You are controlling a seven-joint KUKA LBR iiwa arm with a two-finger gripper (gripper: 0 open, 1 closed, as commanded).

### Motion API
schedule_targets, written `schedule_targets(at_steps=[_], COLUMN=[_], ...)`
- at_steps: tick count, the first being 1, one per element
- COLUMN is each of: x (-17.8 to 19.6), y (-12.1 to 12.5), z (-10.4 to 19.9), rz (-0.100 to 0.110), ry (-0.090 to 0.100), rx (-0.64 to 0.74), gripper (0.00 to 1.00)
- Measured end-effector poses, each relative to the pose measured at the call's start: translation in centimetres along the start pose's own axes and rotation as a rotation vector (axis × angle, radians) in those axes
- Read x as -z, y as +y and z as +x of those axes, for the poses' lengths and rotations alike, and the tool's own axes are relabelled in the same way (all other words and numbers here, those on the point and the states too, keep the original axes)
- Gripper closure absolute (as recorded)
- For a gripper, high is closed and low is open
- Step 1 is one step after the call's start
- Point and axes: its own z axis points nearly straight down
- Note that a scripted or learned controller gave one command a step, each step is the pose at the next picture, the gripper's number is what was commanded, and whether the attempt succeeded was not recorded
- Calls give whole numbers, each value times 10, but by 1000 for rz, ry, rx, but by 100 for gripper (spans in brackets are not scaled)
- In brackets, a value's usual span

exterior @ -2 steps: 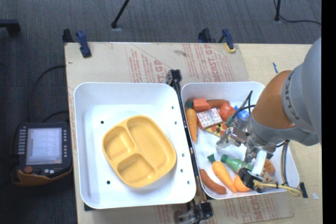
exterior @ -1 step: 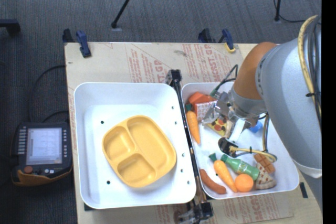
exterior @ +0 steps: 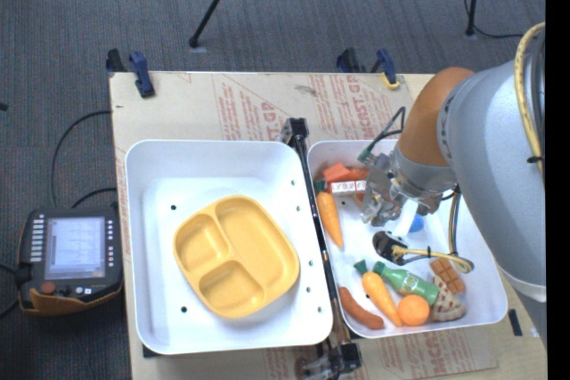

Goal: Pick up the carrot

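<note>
The gripper (exterior: pixel 385 204) hung low inside the right bin (exterior: pixel 349 252), over the clutter at its far end. Whether it was spread or pressed together could not be made out from above, and nothing could be seen held in it.

The carrot (exterior: pixel 329 220) lay just beside the gripper, on the side toward the other bin. It lay lengthwise and close against the bin wall, though whether it touched the wall was unclear. A second carrot (exterior: pixel 382 298) lay well nearer the camera than the gripper. It was packed among a green bottle (exterior: pixel 406 281), an orange ball (exterior: pixel 412 311) and a sausage (exterior: pixel 361 309).

The likeliest failure was a grab on the wrong thing. A red-and-orange box (exterior: pixel 344 176) sat close to the gripper on the carrot's side, and a blue piece (exterior: pixel 415 222) sat just beside it toward the arm. A descent from that spot would probably have met one of these instead.

The wall was the next hazard. With so little room beside the carrot, one side of the gripper might have landed on the rim or pushed the carrot so that it rolled away. The carrot's tapered, smooth body would likely slip from a pinch near the tip. If the program aimed for the second carrot, its neighbours might have been dragged up with it.
</note>
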Motion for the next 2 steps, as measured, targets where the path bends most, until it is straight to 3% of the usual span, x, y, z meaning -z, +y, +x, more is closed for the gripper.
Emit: schedule_targets(at_steps=[1,2], x=[0,-13], y=[0,36], z=[0,19], rz=[0,37], ry=[0,-20], rx=[1,-256], gripper=[0,0])
